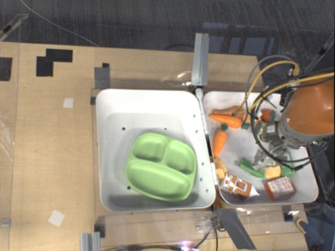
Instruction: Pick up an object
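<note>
The pincer [266, 158] hangs low in the right-hand shallow white bin [312, 192], its metal tip down among the toys; from this angle I cannot tell how it is set or whether anything is gripped. Above it the grey wrist rises into the broad orange band of the arm [310, 111], which enters from the right and leans over the bin, with yellow and black cables [261, 88] looping around the wrist.

Right at the tip lie a flat green plastic piece [251, 168] and a small yellow block [272, 172], the two close together. Just beyond, near the bin's front rim, sits a red-brown printed cube [279, 187], and to its left a small brown-and-white carton [239, 186]; the print on both is too small to read. Farther left a short orange toy carrot [220, 142] lies along the bin's wall, and a longer orange carrot [227, 118] lies towards the back.

The left-hand white bin [115, 109] holds a light green divided plastic plate [160, 166] with three compartments.
</note>
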Robot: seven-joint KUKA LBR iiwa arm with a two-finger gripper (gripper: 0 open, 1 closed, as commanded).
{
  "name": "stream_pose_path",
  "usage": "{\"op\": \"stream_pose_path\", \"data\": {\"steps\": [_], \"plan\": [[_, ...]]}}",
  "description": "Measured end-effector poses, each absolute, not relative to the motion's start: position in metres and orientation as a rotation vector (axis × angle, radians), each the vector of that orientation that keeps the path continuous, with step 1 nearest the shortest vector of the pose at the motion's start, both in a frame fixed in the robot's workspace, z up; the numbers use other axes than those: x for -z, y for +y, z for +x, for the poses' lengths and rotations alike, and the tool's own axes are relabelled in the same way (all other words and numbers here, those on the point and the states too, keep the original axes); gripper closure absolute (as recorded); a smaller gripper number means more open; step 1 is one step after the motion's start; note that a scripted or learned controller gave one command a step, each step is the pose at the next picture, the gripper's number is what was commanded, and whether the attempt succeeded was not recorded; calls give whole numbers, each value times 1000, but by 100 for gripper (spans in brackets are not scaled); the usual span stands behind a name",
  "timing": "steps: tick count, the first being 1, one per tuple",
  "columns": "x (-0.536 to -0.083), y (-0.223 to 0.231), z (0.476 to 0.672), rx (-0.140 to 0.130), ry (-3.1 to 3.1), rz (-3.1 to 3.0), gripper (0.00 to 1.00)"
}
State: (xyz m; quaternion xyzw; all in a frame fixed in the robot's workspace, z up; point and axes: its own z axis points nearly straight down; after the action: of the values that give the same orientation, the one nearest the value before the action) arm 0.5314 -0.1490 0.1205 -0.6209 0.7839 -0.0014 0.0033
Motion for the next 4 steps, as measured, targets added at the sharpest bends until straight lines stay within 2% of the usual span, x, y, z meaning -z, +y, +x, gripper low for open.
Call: {"op": "stream_pose_path", "data": {"steps": [1, 2, 3, 4], "plan": [[-239, -173, 572, 19, 2245, -2184, 100], [-164, -171, 578, 0, 1624, -2683, 100], [-237, -115, 622, 12, 1743, -2603, 100], [-247, -115, 623, 12, 1745, -2596, 100]]}}
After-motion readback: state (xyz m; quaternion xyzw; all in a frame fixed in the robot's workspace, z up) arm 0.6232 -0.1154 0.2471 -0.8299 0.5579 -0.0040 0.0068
